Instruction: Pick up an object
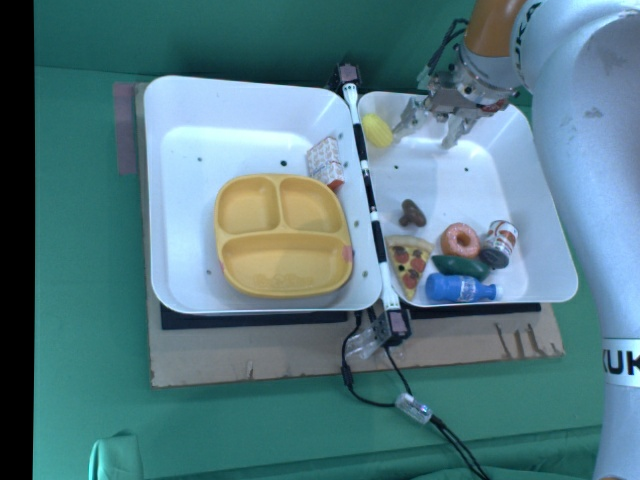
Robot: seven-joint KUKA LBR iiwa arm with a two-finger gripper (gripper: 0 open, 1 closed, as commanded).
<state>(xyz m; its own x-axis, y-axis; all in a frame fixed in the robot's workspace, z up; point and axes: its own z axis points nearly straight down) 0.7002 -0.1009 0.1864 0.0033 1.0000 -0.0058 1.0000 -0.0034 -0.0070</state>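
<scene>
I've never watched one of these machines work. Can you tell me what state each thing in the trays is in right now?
tool: open, holding nothing, above the right tray
yellow plate: flat in the left tray
small box: tilted beside the plate
lemon: against the divider
can: tipped over
blue bottle: lying on its side
pizza slice: lying flat
doughnut: lying flat

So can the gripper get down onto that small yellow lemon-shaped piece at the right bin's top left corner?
Probably yes: the gripper, fingers spread, hangs just right of the small yellow lemon-shaped piece with nothing between, though the bin wall crowds it.
</scene>
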